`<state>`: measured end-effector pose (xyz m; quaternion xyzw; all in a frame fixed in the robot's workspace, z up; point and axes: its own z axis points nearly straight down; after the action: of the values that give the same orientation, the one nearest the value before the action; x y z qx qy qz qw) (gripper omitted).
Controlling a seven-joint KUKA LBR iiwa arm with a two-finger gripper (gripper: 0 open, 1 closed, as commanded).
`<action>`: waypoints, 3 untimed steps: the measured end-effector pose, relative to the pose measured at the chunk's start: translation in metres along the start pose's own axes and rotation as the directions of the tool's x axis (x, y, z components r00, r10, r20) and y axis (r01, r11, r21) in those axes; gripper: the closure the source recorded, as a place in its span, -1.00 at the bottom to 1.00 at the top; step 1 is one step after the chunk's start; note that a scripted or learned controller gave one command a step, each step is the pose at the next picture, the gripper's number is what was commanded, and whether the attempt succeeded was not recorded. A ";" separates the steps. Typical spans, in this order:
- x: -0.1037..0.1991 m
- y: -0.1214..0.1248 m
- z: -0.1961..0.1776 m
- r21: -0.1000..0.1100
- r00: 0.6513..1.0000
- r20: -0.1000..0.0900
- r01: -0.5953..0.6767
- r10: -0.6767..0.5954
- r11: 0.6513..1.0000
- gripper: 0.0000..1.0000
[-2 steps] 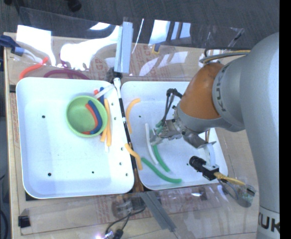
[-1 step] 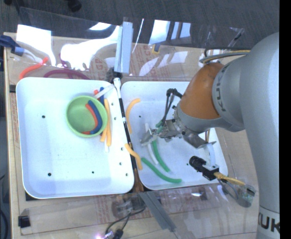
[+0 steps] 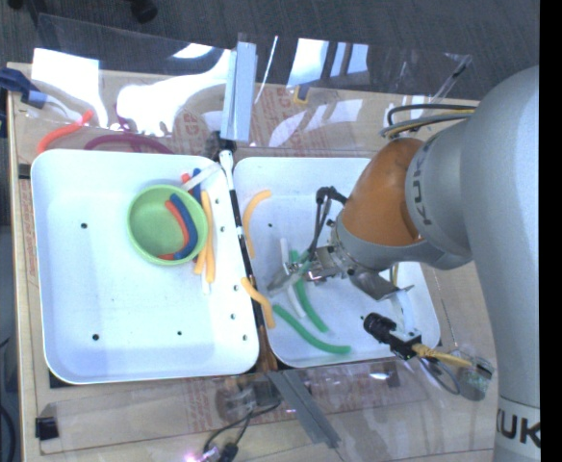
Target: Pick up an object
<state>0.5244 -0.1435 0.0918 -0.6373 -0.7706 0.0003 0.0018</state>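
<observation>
Gripper (image 3: 295, 275) sits low in the right-hand shallow white bin (image 3: 353, 176), opening and hold indeterminable, directly over the curved green flexible strips (image 3: 310, 320) on the floor; lift judged not yet achieved.

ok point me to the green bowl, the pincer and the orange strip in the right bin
green bowl (image 3: 158, 227): camera view, inner floor
pincer (image 3: 295, 269): camera view, between fingertips
orange strip (image 3: 252, 206): camera view, curved middle
</observation>
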 end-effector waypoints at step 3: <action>0.010 0.081 -0.131 -0.003 0.997 0.001 -0.079 0.079 0.997 -1.00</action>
<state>0.6024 -0.1184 0.2230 -0.6672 -0.7449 -0.0002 0.0005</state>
